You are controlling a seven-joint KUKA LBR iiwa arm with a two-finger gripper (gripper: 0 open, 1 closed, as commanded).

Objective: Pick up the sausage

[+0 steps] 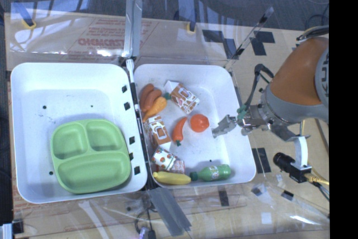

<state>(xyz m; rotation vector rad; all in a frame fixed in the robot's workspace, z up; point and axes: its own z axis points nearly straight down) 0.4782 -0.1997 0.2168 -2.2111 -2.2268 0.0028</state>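
Observation:
The sausage [147,94] is a reddish-brown link lying against the left wall of the right bin [232,87], at its upper left, pressed next to an orange carrot-like piece [157,105]. My gripper [223,126] hangs low over the right side of the same bin, just right of a red tomato [199,122]. It is well apart from the sausage, roughly a third of the bin's width to the right and lower in the view. Nothing visible is held in it.
The right bin also holds a snack carton [183,98], an orange pepper [178,130], two more small cartons [158,130] [166,160], a banana [172,178] and a green bottle [213,173]. A green divided plate [89,155] lies in the left bin [33,92].

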